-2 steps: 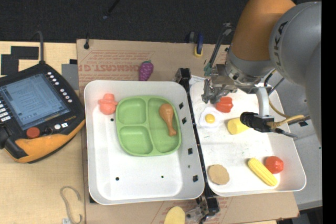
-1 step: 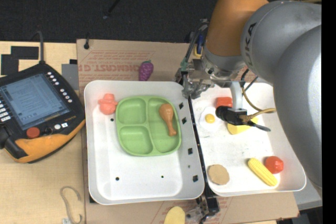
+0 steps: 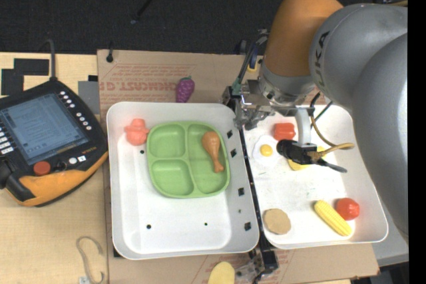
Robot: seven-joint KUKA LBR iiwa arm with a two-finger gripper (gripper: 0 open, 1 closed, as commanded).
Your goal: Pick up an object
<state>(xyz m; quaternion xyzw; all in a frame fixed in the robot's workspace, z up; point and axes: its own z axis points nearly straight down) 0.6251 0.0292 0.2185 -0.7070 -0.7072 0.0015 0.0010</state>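
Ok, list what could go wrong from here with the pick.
1. The gripper sits above the walls where the two bins meet. Coming straight down, it might strike a rim instead of reaching an object.
2. The corn and the tomato lie close together near the right bin's corner. A grab at one may shove the other.
3. The fried egg lies flat, so a pinch could slide over it.

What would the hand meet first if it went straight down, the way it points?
Likely the bare floor of the right bin at its far left corner, short of the fried egg. The hand hangs near the rim between bins, so depth is unsure.
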